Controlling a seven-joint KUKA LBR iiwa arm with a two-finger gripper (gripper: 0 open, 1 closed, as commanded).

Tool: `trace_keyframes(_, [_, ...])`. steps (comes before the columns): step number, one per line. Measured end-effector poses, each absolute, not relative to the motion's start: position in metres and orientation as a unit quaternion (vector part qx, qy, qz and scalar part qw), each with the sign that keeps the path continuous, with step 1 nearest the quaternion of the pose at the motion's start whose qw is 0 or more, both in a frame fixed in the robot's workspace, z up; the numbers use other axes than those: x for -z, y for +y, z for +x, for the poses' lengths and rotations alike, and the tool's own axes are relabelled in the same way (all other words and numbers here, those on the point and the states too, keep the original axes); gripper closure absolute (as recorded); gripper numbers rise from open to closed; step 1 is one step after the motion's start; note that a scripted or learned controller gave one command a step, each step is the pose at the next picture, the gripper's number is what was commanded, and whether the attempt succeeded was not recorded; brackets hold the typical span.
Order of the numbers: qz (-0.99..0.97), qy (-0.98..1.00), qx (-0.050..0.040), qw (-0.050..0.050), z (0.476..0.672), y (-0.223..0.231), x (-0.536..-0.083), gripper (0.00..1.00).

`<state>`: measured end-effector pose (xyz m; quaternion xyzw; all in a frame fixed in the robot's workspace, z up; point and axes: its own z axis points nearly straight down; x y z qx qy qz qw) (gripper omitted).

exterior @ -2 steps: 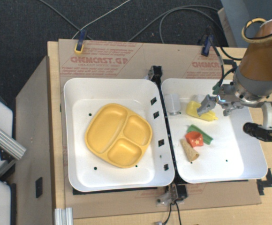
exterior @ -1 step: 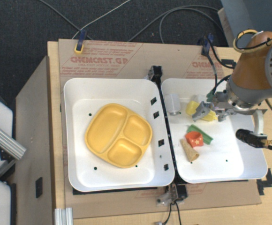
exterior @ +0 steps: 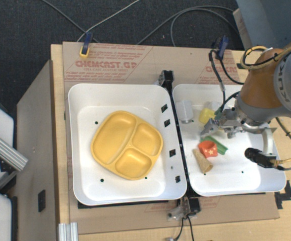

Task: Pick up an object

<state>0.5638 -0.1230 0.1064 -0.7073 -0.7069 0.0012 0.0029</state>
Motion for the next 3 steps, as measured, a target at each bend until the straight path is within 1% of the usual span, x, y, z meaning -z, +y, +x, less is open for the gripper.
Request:
trace_keyframes(1, [-0.707, -0.707, 0.0006, 0.001, 0.565, -0.123, -0.12, 1.0])
trace_keyframes(2, [-0.707, -0.707, 0.0014, -0.002, 0.559, -0.13, -0.175, 1.0])
trace_keyframes(3, [-0.707, -0.707, 0.0014, -0.002, 0.559, -0.134, -0.219, 1.0])
